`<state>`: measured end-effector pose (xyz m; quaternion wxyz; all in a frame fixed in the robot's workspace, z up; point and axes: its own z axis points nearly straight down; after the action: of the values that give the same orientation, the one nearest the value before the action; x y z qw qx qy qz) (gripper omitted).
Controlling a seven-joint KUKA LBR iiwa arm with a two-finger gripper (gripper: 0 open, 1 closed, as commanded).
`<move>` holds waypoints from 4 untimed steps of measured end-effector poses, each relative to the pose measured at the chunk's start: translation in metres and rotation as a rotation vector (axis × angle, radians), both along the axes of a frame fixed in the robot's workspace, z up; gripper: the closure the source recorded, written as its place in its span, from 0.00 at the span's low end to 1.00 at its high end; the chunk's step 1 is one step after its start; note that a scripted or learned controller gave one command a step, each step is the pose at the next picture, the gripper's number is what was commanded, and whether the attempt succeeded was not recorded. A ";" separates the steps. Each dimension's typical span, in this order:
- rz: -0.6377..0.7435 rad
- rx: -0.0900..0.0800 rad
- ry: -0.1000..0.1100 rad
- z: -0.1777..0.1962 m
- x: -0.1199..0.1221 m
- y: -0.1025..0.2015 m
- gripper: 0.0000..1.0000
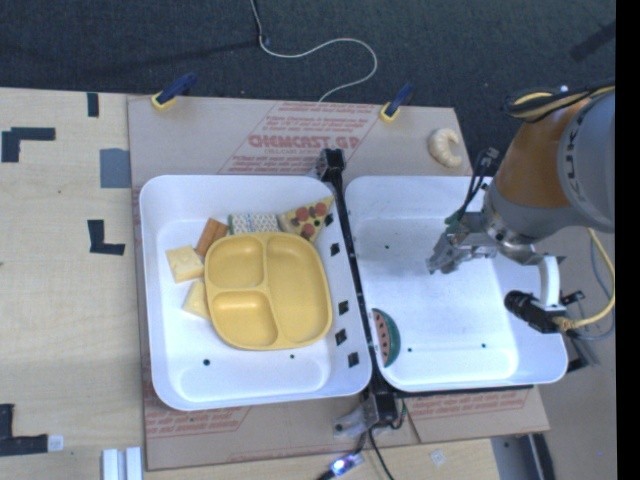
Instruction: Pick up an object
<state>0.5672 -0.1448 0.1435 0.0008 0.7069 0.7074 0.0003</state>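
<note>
bins [160,268]: were white
divided plate [268,290]: was yellow
watermelon slice [386,336]: was red, green-rinded
arm [540,168]: was grey, orange-banded
clamps [174,90]: were blue and yellow

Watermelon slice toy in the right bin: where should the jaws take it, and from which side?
The watermelon slice lies flat against the right bin's left wall. Probably best to come straight down from above and grip across its narrow width near the middle. The wall leaves little room on that side, so nudging it toward the open floor first may help.
</note>
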 end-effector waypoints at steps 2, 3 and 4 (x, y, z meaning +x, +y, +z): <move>0.001 0.001 0.001 0.082 -0.002 -0.009 1.00; 0.006 0.002 0.002 0.090 0.004 0.040 1.00; 0.005 0.001 0.003 0.079 0.021 0.091 1.00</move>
<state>0.5880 -0.0534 0.2222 -0.0008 0.7052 0.7090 -0.0005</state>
